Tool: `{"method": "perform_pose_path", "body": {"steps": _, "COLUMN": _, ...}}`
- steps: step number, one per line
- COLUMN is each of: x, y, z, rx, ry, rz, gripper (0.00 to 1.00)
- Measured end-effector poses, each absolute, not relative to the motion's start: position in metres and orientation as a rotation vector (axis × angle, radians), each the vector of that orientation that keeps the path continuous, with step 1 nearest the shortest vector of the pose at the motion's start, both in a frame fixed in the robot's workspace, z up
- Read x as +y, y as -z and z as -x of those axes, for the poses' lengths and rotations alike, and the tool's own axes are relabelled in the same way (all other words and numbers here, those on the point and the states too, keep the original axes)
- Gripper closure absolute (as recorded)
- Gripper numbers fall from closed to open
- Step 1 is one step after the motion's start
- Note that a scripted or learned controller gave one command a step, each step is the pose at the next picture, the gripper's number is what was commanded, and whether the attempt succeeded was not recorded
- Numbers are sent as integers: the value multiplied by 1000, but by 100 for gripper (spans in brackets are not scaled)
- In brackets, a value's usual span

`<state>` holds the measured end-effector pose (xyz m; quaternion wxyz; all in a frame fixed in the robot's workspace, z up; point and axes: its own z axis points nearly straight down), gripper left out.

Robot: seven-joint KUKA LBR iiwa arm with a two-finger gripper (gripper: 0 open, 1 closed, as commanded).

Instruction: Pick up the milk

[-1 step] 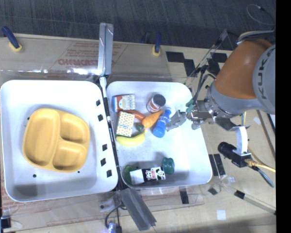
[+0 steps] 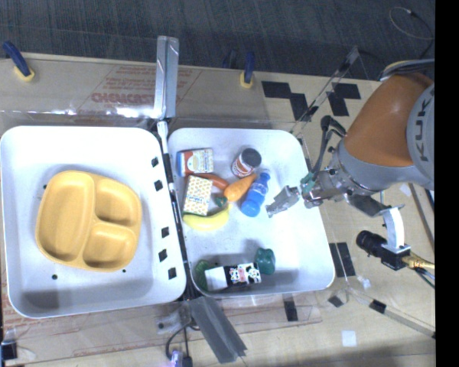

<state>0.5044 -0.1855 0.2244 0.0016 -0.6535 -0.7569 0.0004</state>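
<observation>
The gripper (image 2: 281,200) hovers at three o'clock in the right bin (image 2: 315,258); whether it is open cannot be told. The milk (image 2: 242,274), a cow-patterned carton, lies untouched at six o'clock, so the pick looks not yet begun

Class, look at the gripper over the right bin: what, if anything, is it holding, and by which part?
Nothing. The gripper hangs over the right bin's bare floor, just right of the blue bottle, with no item between its fingers.

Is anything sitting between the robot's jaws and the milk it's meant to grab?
Only bare floor of the white bin lies between the jaws and the cow-spotted milk carton. But a teal object and a green bottle crowd its two ends.
</observation>
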Motion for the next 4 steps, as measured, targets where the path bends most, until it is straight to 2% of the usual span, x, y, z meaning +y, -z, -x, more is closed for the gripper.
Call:
{"method": "perform_pose_path", "body": {"steps": 1, "x": -171, "y": -91, "z": -476, "rx": -2423, "ry": -1, "rz": 1995, "gripper": 0}}
{"method": "perform_pose_path", "body": {"steps": 2, "x": -171, "y": -101, "z": -477, "rx": -2428, "ry": -2, "rz": 1989, "gripper": 100}}
{"method": "perform_pose_path", "body": {"steps": 3, "x": -139, "y": -138, "z": -477, "rx": -2328, "ry": -2, "rz": 2107, "gripper": 100}}
{"method": "perform_pose_path", "body": {"steps": 4, "x": -99, "y": -191, "z": -477, "rx": -2656, "ry": 0, "rz": 1681, "gripper": 100}}
